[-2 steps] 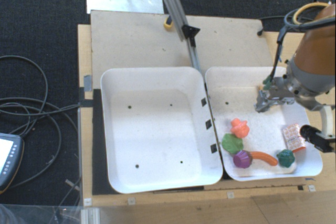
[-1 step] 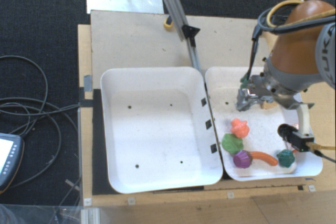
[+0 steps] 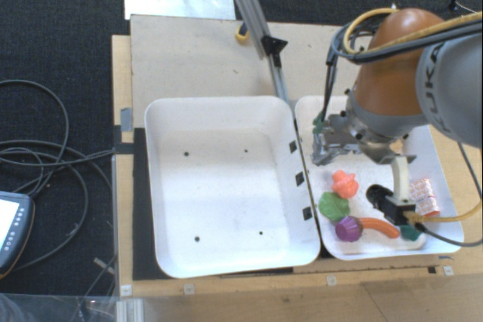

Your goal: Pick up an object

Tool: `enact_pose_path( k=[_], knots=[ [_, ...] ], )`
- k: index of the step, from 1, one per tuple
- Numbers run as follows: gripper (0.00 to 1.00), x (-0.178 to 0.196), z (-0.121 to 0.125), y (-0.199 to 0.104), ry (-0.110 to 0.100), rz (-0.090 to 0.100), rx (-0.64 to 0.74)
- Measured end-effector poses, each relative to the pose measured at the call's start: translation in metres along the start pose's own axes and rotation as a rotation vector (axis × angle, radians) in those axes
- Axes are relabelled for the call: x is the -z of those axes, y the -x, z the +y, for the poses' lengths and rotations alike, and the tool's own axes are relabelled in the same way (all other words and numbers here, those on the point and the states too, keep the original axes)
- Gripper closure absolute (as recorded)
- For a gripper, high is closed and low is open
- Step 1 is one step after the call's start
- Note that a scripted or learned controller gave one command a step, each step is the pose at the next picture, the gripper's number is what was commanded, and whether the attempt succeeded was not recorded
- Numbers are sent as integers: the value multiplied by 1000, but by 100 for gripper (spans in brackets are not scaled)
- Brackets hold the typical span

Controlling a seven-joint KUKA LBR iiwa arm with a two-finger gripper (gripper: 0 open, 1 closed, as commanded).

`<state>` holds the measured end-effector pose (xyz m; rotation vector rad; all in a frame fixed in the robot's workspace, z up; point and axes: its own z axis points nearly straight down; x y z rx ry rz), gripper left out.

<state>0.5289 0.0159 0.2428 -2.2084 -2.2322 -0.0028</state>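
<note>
Probably lab: tripod (image 3: 249, 4), floor cables (image 3: 45, 154).

Bright, even overhead light. Left bin (image 3: 226, 185) nearly blown out; floor detail washed, w/ soft grey shading just inside its upper and left walls. Faint shadows only, no hard edges. Dull glare on orange band (image 3: 392, 64), right of bin. Carpet (image 3: 53, 26) left of bin dark, grainy. Overall low-res, slightly soft; small items right of bin lack crisp edges.
</note>
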Motion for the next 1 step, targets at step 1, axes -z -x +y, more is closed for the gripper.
enact_pose_path(
  k=[1],
  knots=[
    [100,-2,15,-54,2,0,1]
  ],
)
